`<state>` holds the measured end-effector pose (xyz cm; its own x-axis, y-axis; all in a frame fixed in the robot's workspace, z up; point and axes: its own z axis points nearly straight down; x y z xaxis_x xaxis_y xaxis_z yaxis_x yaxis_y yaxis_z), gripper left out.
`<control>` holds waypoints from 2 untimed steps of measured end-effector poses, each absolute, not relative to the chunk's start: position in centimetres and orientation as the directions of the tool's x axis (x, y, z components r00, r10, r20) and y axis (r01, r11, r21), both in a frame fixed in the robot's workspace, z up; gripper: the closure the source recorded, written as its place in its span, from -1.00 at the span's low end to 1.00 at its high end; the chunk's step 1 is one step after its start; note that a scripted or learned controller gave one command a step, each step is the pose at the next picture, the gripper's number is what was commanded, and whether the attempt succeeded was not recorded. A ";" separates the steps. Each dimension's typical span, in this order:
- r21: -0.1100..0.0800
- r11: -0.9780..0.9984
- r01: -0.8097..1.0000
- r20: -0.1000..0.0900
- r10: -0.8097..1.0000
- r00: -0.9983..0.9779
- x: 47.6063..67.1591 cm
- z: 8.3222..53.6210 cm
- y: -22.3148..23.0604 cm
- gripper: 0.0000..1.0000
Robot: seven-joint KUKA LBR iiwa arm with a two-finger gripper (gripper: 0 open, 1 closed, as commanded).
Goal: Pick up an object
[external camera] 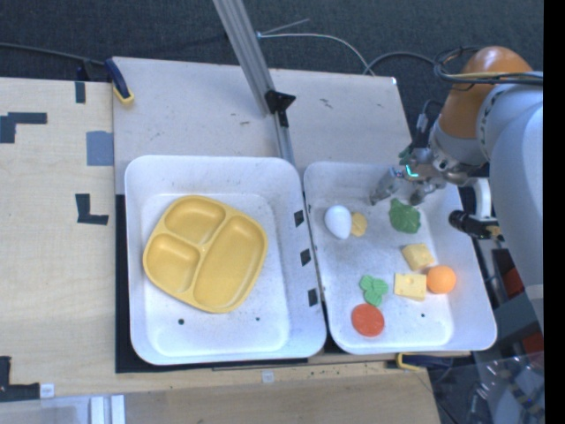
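My gripper (400, 193) hangs over the far part of the right bin (335, 316), just above and left of a green leafy piece (405, 218). Its two fingers (382, 193) are spread apart with nothing between them. Left of it lie a white egg (337, 221) and a small yellow piece (358, 225). Nearer the front are a yellow block (418, 256), an orange ball (440, 279), a cheese wedge (409, 286), a green broccoli-like piece (373, 289) and a red tomato (367, 320).
The left bin (146, 325) holds a yellow divided plate (206, 252). A metal pole (247, 47) slants across the bench behind the bins. The arm's orange band (481, 82) and grey body stand at the right edge.
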<state>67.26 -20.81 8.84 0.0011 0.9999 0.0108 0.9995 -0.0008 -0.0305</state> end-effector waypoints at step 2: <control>-0.031 -0.001 1.000 0.010 1.000 0.001 67.2 8.8 -20.8 -1.00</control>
